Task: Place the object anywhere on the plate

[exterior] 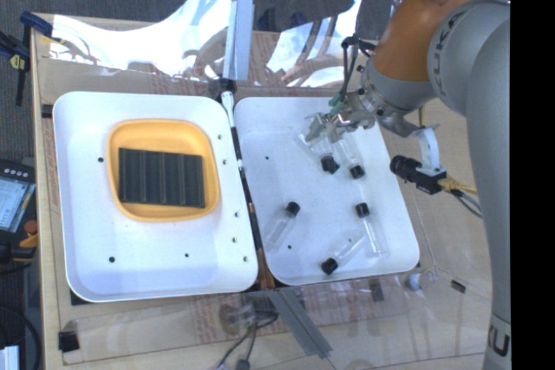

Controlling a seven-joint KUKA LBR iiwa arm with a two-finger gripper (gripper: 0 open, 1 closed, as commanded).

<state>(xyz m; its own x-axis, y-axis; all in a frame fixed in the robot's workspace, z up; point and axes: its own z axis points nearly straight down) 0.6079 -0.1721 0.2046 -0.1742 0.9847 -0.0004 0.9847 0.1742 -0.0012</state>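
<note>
1. I see two shallow white bins side by side on the bench, both smooth plastic with rounded corners: the left bin and the right bin.
2. The plate lies in the left bin — a yellow, rounded-square dish with a raised rim and a dark ribbed insert set in its middle.
3. The objects are clear vials with black caps, scattered flat in the right bin, well apart from the plate. One vial lies near the bin's left-centre, another vial near the front edge, a third vial beside it toward the right wall, and two more lie close together in the upper part.
4. The gripper sits low over the upper part of the right bin, just beside those upper vials. Its metal tips blur against the clear glass — I cannot tell how far it is parted or whether it has anything.
5. The grey arm with its orange band reaches in from the right.
6. Crinkled reflective foil lines the bench behind the bins, and a thin upright post rises between them.
</note>
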